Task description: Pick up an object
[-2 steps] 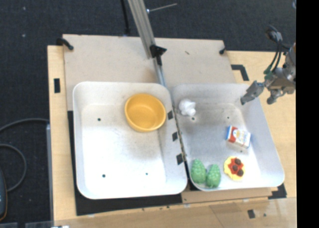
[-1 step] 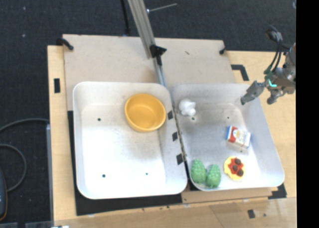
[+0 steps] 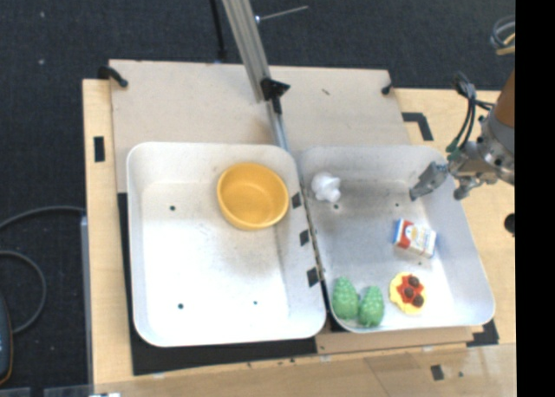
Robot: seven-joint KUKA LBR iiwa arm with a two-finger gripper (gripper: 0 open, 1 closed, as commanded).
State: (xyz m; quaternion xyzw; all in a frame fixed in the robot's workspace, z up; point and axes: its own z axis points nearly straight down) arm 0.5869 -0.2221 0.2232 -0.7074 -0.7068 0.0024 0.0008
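**A:** Where do the jaws point(image 3: 440, 180) stand?

**B:** At the right edge, over the upper right corner of the right bin point(image 3: 451, 248). One dark finger point(image 3: 427, 182) slants down to the left, its tip above the bin's rim. A second one I can't make out against the wrist's cables, so whether the jaws are apart or together I cannot tell. Nothing shows between them.

**A:** What lies nearest?

**B:** A small box point(image 3: 414, 237), white with red and blue, lies below the jaws on the bin floor, clearly apart from them. To the left, near the bin's upper left corner, a small white thing point(image 3: 326, 186). Along the lower edge, two green lumps point(image 3: 358, 302) touching side by side, and just to their right a yellow piece point(image 3: 408, 292) with red and dark spots.

**A:** And the other bin?

**B:** The left bin point(image 3: 173, 300) holds a yellow bowl point(image 3: 252, 195), upright, near its upper right corner. The floor of this bin has a few dark dots and grey scuffing.

**A:** The surface?

**B:** Pale wood point(image 3: 104, 361), with a lighter board point(image 3: 191, 105) under the far side of both bins and black tape marks at corners and edges. A metal post point(image 3: 245, 31) slants from the top of the view down to the seam between the bins, with a black clamp partway along.

**A:** The room?

**B:** Dark carpet point(image 3: 87, 14) all around, and a cable point(image 3: 26, 248) looping on it at the left.
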